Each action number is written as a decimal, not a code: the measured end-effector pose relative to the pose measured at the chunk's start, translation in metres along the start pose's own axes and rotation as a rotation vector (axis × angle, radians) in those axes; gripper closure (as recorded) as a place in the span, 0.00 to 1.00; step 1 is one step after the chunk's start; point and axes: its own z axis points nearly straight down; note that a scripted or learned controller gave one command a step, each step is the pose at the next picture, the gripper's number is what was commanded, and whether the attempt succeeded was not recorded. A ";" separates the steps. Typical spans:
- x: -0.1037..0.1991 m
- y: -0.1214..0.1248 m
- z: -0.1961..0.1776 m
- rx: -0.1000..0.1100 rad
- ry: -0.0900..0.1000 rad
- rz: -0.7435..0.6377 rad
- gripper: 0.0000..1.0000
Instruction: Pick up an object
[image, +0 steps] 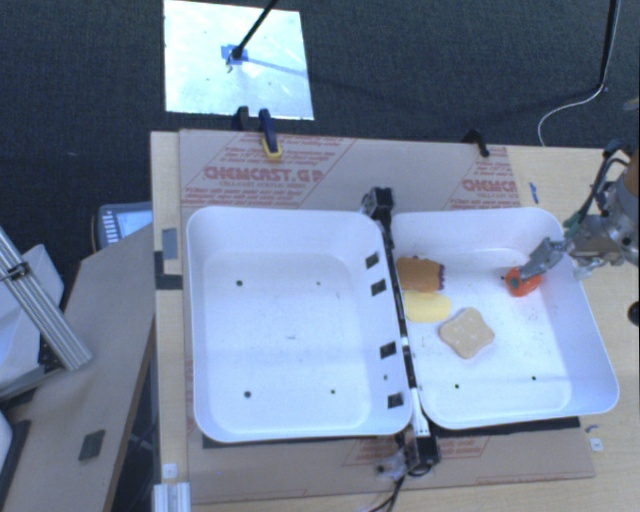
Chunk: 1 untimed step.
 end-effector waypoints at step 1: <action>0.000 0.001 -0.011 -0.003 -0.001 -0.003 1.00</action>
